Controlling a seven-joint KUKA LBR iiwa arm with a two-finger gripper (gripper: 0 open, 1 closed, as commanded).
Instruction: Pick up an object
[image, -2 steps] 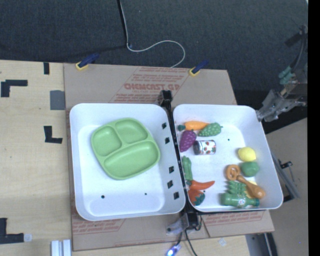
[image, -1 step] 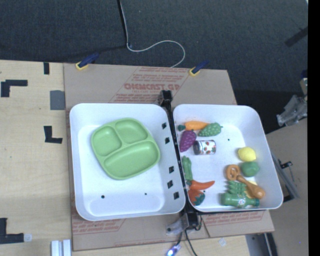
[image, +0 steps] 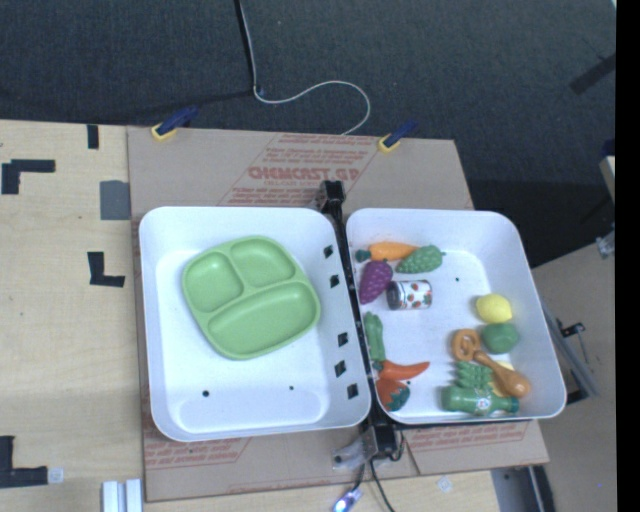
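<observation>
The right bin (image: 520, 255) holds several toy foods. An orange carrot (image: 390, 251) and a green bumpy vegetable (image: 421, 260) lie at its far left, with purple grapes (image: 375, 280) and a small can (image: 410, 295) just below them. A yellow lemon (image: 493, 307) and a green lime (image: 501, 337) sit at the right. An orange spoon-like piece (image: 485, 362) and a green bottle (image: 480, 401) lie near the front. A green pod (image: 373, 337) and a red-orange pepper (image: 402, 370) rest along the left wall.
The left bin (image: 165, 300) holds a green divided plate (image: 251, 296). Both bins rest on a cardboard sheet (image: 290, 170) held by two clamps at its far edge. A white cable (image: 300, 95) loops on the dark floor behind.
</observation>
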